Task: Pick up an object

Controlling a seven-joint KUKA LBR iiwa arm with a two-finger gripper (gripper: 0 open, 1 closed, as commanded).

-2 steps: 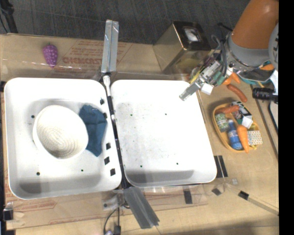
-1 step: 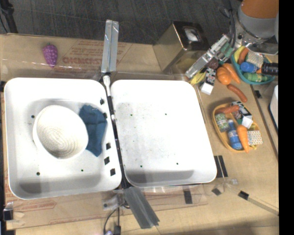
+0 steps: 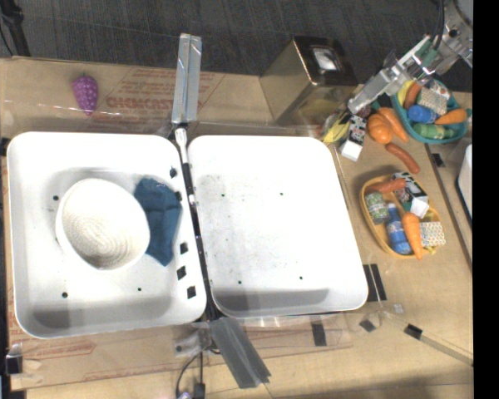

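Two white bins are seen side by side on the bench. In the left bin [image 3: 33, 306], a round white hat-like thing [image 3: 104, 223] is laid near the middle. It looks woven, but what it really is cannot be told. A dark blue cloth [image 3: 160, 219] is crumpled just beside it, touching its right side and close to the bin's right wall. The cloth's left edge seems tucked under the white thing, so part of it is hidden.

In the right bin [image 3: 341, 223], small dark specks are seen on the floor.

The gripper [image 3: 362, 102] is found high above the bench's far right corner, away from both bins. Whether it is released or clenched cannot be told, because it is small and blurry there. The arm is cut off at the top right.

Past the right bin, a teal bowl [image 3: 437, 131] and a yellow dish [image 3: 374, 214] are filled with little toys that are hard to tell apart. A purple thing [image 3: 86, 92] is laid near the bench's far left corner. A tan box [image 3: 303, 77] is stood behind the right bin.
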